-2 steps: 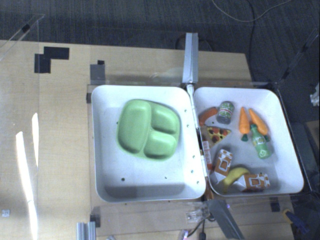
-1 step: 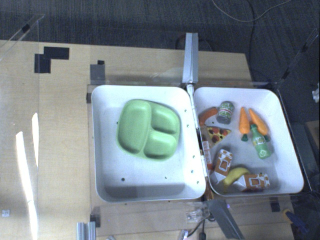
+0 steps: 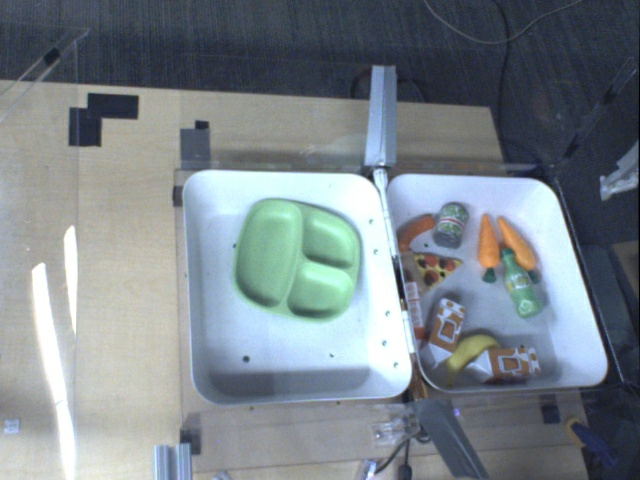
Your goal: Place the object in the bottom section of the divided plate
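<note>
Soft overhead light, slightly hazy picture

Pale streaks of glare lie across the desk [image 3: 90, 298] at the left; the left bin [image 3: 215, 368] carries a faint grey shadow along its lower inside wall, the floor [image 3: 250, 18] beyond stays dim, and small detail looks mildly blurred throughout.

Black cable [image 3: 500, 28] on dark floor behind bench [image 3: 100, 268].

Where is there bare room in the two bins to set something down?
Left white bin: bare floor in front of the green divided plastic plate and along its left side. Right white bin: crowded with toy food, such as two orange carrots and a yellow banana; free only near its right wall.
</note>
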{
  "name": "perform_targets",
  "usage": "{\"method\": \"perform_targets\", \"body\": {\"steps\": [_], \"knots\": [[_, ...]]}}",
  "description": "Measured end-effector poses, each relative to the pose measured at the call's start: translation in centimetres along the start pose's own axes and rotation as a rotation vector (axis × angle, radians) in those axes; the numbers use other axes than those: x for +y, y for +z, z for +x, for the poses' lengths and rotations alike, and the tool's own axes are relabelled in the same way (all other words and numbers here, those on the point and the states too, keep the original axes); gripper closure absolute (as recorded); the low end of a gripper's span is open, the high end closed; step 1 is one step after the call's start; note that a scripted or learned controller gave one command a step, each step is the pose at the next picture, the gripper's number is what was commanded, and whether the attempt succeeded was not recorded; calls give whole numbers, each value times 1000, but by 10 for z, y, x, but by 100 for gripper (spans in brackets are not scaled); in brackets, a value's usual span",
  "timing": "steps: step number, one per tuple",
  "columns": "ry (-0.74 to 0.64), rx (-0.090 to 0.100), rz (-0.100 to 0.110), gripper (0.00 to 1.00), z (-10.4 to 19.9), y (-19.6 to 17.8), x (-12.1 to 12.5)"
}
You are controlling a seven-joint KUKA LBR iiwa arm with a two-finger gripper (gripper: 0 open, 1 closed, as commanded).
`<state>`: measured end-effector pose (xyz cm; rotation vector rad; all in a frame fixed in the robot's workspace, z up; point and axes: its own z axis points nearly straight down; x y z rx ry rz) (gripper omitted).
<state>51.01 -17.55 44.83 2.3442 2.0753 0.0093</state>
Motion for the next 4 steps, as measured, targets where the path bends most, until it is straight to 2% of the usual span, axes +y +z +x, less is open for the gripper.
{"method": "perform_targets", "body": {"steps": [1,2,3,4], "knots": [[-8,-2,-6,100,1,-12,2],[167,1,7,100,67,14,134],[106,1,5,100,53,13,154],[-301,2,4,100,6,12,108]]}}
